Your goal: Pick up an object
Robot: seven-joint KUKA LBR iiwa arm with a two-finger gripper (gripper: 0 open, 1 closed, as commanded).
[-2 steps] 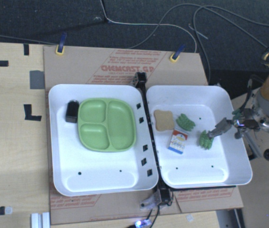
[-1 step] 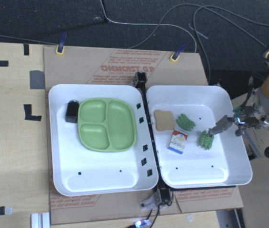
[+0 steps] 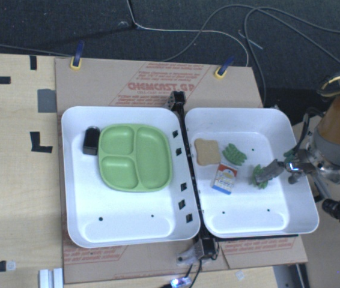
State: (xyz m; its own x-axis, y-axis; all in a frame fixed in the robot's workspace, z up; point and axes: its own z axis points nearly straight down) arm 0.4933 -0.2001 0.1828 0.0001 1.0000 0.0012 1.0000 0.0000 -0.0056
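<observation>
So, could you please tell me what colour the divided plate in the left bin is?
The divided plate is light green, clearest in the camera view.

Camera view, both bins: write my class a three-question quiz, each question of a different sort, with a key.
1. True or false: the green divided plate lies in the right bin.
2. Which lies nearest the tool? A) tan square piece B) small carton C) green piece
3. What sits beside the plate's left edge?

Key: 1. False, it lies in the left bin. 2. C. 3. A small black object.
</observation>
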